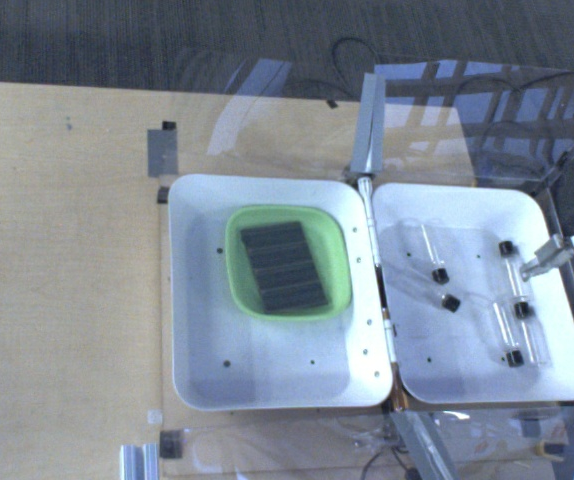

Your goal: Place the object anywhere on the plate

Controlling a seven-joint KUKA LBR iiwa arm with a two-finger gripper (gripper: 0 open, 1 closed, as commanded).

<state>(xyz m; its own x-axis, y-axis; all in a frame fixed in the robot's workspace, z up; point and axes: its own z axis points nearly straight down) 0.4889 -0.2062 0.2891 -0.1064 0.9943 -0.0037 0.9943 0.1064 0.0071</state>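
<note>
A green square plate (339, 258) sits in the upper middle of the left bin (267, 378). A dark grey ribbed rectangular object (285, 266) lies flat on the plate, slightly turned, with nothing touching it. At the right edge of the camera view a small grey part of my gripper (550, 258) pokes in over the right bin's far right side, well away from the plate. Most of the arm is outside the picture.
The right bin (467, 383) holds several clear tubes with black caps, such as one near its middle (450, 303) and two on the right (520, 310) (513, 358). A grey divider bar (369, 133) stands behind the bins. Cables lie at the back right.
</note>
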